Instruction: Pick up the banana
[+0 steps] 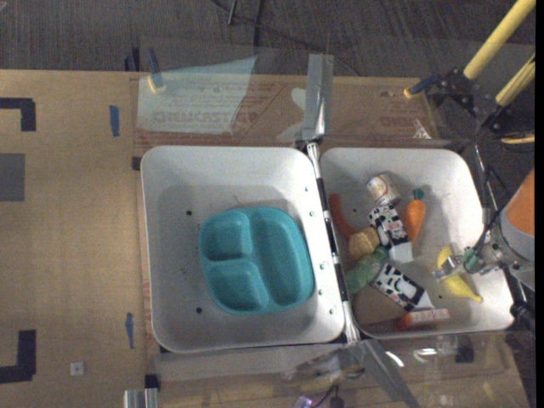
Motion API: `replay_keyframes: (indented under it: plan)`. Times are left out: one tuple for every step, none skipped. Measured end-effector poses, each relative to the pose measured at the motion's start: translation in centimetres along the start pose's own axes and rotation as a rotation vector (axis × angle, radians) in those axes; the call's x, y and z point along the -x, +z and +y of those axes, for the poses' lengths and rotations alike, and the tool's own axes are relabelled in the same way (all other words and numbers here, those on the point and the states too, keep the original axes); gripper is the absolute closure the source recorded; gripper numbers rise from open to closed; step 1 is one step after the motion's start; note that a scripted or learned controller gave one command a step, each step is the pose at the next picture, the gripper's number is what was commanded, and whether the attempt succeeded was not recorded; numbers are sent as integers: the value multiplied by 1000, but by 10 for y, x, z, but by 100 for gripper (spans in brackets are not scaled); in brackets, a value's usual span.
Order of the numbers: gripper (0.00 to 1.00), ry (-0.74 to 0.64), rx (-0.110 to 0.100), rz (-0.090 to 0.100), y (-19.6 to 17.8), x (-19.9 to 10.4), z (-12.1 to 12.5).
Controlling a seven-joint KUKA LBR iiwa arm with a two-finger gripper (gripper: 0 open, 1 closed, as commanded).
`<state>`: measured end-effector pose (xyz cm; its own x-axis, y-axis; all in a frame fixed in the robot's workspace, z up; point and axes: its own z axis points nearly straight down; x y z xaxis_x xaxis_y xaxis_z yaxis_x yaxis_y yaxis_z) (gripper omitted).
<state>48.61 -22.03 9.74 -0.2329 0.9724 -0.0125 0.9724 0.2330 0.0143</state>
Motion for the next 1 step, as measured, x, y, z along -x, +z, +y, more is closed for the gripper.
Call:
replay_keyframes:
  plan:
    - [100, 29, -16, 12, -107, -34, 35]
